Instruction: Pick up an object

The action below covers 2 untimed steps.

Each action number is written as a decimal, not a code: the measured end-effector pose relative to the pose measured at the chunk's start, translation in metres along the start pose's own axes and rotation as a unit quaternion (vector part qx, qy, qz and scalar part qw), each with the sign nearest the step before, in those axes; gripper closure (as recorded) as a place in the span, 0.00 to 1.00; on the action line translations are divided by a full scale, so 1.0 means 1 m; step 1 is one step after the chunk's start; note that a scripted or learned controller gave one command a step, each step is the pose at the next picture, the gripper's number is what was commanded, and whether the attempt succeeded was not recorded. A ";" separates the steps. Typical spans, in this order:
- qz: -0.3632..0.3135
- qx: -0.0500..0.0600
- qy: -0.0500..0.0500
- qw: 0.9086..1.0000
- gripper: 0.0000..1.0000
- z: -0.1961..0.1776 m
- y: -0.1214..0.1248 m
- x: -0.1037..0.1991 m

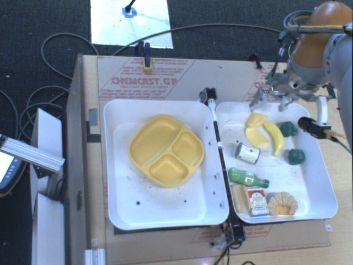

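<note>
Gripper (272, 96): fingers spread wide, holding nothing, over far edge of right bin (325, 189).
Banana (274, 137): right bin, just near of gripper, touching yellow pieces (256, 130).
Can (247, 152): near of pieces.
Green bottle (247, 178): lying flat, nearer.
Left bin (118, 203): yellow plate (166, 149), three compartments.

My arm (331, 32) cut off at right edge. End effector (273, 98) blurred; grip state unreadable. Small carton (257, 201) label too small to read.
</note>
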State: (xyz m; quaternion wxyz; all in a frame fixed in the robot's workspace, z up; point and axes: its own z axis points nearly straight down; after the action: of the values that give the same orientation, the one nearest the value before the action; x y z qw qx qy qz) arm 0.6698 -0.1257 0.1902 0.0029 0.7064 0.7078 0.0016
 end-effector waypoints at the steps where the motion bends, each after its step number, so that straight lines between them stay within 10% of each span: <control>1: -0.001 0.003 0.001 1.000 0.00 0.106 -0.002 0.004; 2: -0.002 0.008 0.002 1.000 1.00 0.096 -0.003 0.003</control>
State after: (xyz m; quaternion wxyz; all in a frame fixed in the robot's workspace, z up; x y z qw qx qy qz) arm 0.6675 -0.1228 0.0946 -0.0038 0.7052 0.7090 -0.0030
